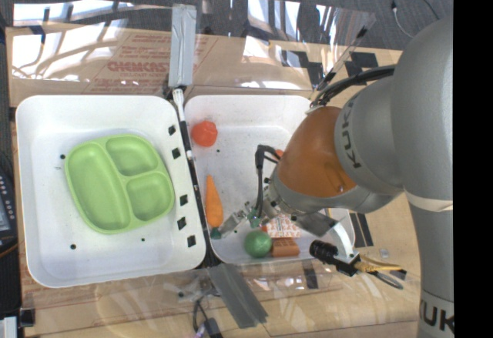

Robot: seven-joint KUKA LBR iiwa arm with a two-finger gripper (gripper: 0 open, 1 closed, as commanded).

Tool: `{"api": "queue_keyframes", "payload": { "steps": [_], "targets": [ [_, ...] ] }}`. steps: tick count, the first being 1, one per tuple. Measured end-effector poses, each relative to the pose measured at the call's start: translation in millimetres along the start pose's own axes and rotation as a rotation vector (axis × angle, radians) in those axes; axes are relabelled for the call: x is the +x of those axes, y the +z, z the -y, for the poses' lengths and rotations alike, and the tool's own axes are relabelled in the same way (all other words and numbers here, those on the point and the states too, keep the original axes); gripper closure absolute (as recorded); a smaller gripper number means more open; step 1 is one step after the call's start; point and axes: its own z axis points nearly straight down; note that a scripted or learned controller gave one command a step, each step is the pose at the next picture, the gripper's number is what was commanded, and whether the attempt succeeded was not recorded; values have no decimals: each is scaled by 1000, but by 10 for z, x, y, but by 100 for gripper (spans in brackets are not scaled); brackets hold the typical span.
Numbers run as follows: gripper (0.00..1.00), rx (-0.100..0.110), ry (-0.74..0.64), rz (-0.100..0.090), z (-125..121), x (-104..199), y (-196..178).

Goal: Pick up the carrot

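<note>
A: Where do we stand with the carrot?

B: We see it lying lengthwise in the right bin, close against the wall by the divider. It sits to the left of our claw in this view, near it but apart.

A: And the claw itself?

B: It hangs low over the near part of the bin, under the orange band. The wrist covers most of it, so we cannot tell how it is set, and we see nothing in its grasp. The carrot is plainly free on the bin floor.

A: So which step is this?

B: We judge it the approach. The claw is down among the things, not yet over the carrot, and no lift has begun.

A: What else lies close?

B: A green ball just on the near side of the claw, with a brown sausage beside that. A red tomato lies on the far side, beyond the carrot's top end. The green plate is well to the left, in the other bin.

A: What does the next move call for?

B: We think we must shift left until we are over the carrot's middle, and turn so that we close across its narrow width. The wall crowds one side, so one finger may have little room there. We also risk nudging the green ball on the way.
</note>
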Motion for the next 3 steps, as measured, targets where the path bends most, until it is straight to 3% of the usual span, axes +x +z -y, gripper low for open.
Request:
{"api": "queue_keyframes", "payload": {
  "steps": [1, 2, 3],
  "targets": [
    [0, -1, -17, -10, -499, -354, 13],
    [0, -3, -151, -7, -843, -453, 5],
    [0, -5, -393, -6, -1460, -965, 3]
  ]
}}
